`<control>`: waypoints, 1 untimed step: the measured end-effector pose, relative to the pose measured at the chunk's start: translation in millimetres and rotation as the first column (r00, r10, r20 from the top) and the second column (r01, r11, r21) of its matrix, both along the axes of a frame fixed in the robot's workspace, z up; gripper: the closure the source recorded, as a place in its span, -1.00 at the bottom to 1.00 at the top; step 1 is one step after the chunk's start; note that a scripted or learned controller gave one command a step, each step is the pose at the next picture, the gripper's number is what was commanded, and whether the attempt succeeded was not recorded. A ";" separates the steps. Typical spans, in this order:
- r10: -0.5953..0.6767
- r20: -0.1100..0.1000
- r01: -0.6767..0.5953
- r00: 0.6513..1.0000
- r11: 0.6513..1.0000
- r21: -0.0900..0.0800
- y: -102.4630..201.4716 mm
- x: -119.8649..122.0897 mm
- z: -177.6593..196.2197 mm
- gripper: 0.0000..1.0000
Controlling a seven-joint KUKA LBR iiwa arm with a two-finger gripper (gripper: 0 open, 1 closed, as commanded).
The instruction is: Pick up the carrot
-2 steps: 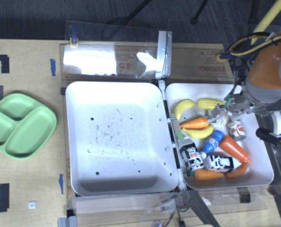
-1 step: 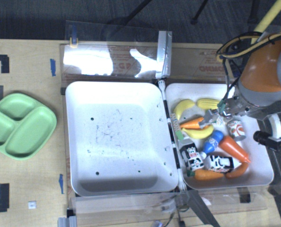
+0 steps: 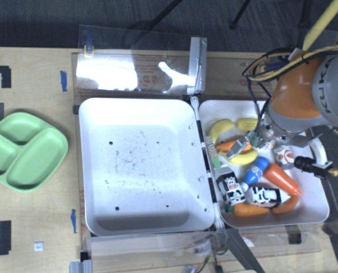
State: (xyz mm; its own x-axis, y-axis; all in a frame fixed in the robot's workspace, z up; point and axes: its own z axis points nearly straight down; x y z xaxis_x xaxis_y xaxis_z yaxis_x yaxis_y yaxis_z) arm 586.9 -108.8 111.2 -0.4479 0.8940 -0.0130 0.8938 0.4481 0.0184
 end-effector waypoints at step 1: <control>0.156 0.016 -0.156 0.988 0.988 -0.012 -8.1 -3.2 -8.6 -1.00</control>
